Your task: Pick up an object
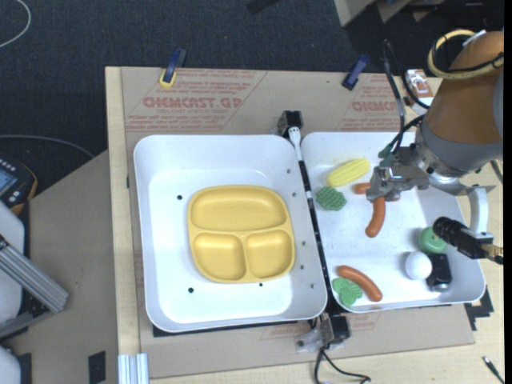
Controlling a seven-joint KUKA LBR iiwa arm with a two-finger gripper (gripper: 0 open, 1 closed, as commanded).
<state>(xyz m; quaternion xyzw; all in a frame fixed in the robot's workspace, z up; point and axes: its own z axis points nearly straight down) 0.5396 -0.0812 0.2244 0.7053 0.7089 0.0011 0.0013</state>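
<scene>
The pale brown desk (240,94) carries two shallow white plastic bins. The left bin (160,214) holds a yellow moulded plate with three compartments (240,234), lying flat near its middle. The right bin (400,250) holds all the small things. The grey arm with its orange band (468,94) reaches over the right bin, and the claw (384,189) sits low over the bin's upper middle.

Directly beneath the claw lies an orange toy sausage (374,221), its upper end touching or tucked under the claw. I cannot tell whether the claw is released or clenched, nor whether the sausage is off the bin floor. By my reading the pick is at the grasp stage: the reach is made, while a sure hold and the lift are left.

Close by are a yellow toy corn cob (349,172) and a green leafy toy (330,198), just left of the claw and likely to get nudged. A second orange sausage (360,282) rests on another green leafy piece (347,294) near the front edge. A small white ball (417,266) and a green piece (432,241) lie to the right, well clear
</scene>
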